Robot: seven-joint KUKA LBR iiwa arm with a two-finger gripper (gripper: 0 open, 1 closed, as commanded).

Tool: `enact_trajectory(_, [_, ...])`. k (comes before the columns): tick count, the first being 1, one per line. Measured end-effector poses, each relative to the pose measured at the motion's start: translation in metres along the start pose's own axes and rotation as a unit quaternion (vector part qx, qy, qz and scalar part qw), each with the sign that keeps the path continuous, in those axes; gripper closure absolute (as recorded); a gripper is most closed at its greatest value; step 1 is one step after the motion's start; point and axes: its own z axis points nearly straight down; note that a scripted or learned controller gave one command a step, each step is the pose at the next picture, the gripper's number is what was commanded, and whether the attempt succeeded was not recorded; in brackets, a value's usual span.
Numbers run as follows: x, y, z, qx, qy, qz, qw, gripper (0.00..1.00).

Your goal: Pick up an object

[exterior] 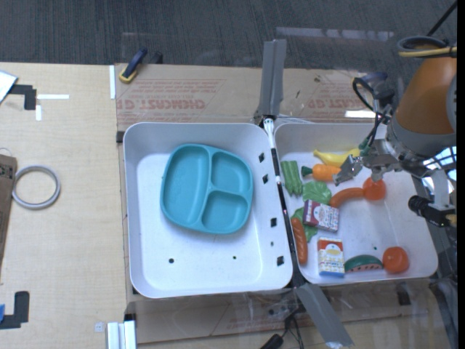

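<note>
The right bin (418, 227) holds several toy foods: a yellow banana (333, 155), an orange carrot (324, 171), a green pepper (291, 177), a curved orange sausage (347, 194), a small red-and-white box (322, 215), a carton (330, 257), a watermelon slice (363, 264) and an orange tomato (396, 259). My gripper (365, 170) hangs low over the far part of this bin. It is just right of the banana and directly above a small red-orange ball (374, 190). Whether the ball touches the gripper cannot be judged.
The left bin (145, 267) carries a teal divided plate (207, 189). A raised divider (273, 78) stands between the bins at the back. A tape roll (35, 186) lies on the bench far left, and a blue-yellow tool (134, 64) on the cardboard behind.
</note>
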Motion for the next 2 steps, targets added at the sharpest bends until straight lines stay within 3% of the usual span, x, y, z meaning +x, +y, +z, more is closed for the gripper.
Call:
enact_trajectory(1, [-0.011,0.017,-0.012,-0.002,-0.001,-0.034,0.9994,0.0])
enact_trajectory(2, [0.013,0.059,0.06,-0.001,0.0,-0.017,0.9998,0.0])
